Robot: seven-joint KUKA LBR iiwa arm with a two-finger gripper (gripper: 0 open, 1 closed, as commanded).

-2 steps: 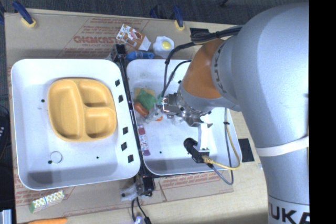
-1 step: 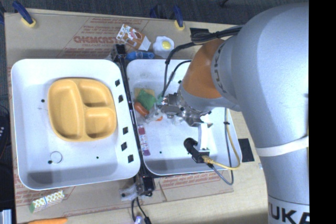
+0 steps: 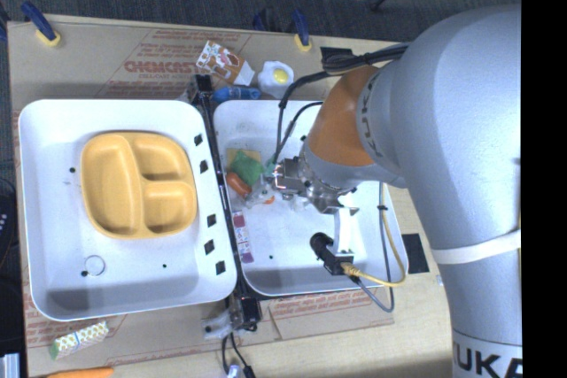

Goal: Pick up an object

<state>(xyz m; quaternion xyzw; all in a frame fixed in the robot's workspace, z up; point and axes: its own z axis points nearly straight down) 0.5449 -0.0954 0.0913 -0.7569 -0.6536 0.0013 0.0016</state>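
1. A green object (image 3: 245, 164) lies in the right bin (image 3: 292, 274), toward its left wall and in the upper half of the bin floor. Its outline is irregular and crumpled, so no clear long axis or pointing direction can be read.
2. Just below it, touching or nearly so, lies a small orange piece (image 3: 237, 183), elongated and running diagonally from upper left to lower right.
3. The gripper (image 3: 285, 180) is low in the same bin, just to the right of these two things. Its tip is a tangle of metal and wire in this view, and whether the fingers are apart or together cannot be told; nothing is visibly between them.
4. The arm (image 3: 443, 128) comes in from the right, its broad grey body covering the right bin's far side, with the orange band (image 3: 341, 128) just above the wrist and the wrist pitched down and to the left.
5. A black cable end with a yellow lead (image 3: 332, 254) hangs over the lower part of the right bin.
6. The left bin (image 3: 44, 279) holds a yellow divided tray (image 3: 137, 183), well apart from the gripper.
7. Both bins sit side by side on the table (image 3: 133, 49).
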